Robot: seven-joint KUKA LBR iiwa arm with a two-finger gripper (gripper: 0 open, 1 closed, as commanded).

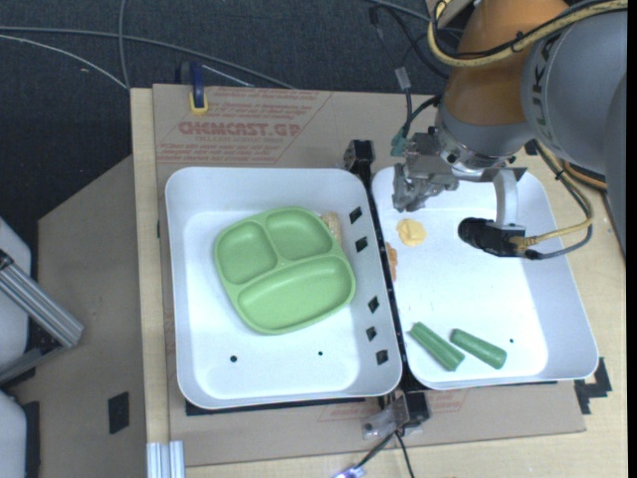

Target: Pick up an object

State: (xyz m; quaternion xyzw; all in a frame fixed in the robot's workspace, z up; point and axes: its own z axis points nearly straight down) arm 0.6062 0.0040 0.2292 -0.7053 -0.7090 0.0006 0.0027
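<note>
Hovering just above the yellow piece (411, 231), the gripper (408, 201) may miss it. Whether its claw is open, I cannot tell.

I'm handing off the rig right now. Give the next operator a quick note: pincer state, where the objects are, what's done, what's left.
Pincer: hovering over the right bin, above the small yellow piece, nothing seen between its tips.
Right bin: two green cylinders near the front edge.
Left bin: green divided plate.
Done: nothing lifted.
Left: grasp and lift one object; the yellow piece looks nearest.
</note>
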